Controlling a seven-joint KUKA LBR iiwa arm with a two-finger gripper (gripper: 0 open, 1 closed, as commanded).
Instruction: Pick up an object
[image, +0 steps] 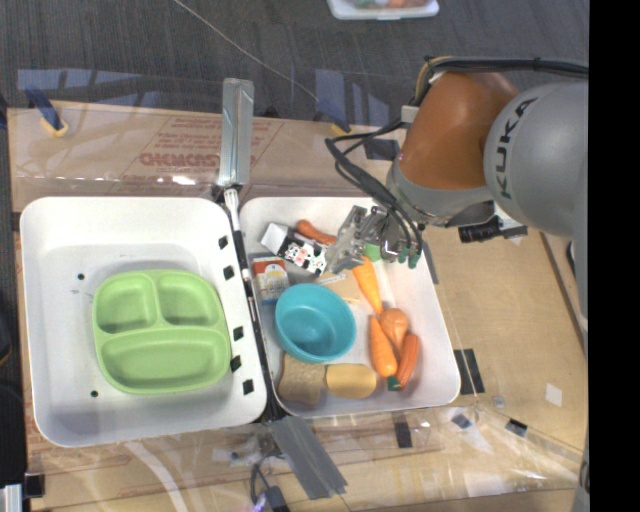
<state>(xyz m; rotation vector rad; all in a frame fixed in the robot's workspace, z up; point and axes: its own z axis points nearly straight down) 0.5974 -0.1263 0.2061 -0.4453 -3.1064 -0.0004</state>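
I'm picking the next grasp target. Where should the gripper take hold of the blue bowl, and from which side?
Probably the blue bowl by its rim, from straight above. It sits upright, mouth open; its upper-right rim looks freest, since the bread crowds its lower edge.

Two white bins: left bin (40, 300), right bin (440, 370). Left bin: one green divided plate (160, 332). Right bin: one blue bowl (314, 321), three orange carrots (383, 345), one yellow block (351, 380), one brown sponge-like block (302, 382), one small printed box (300, 252).
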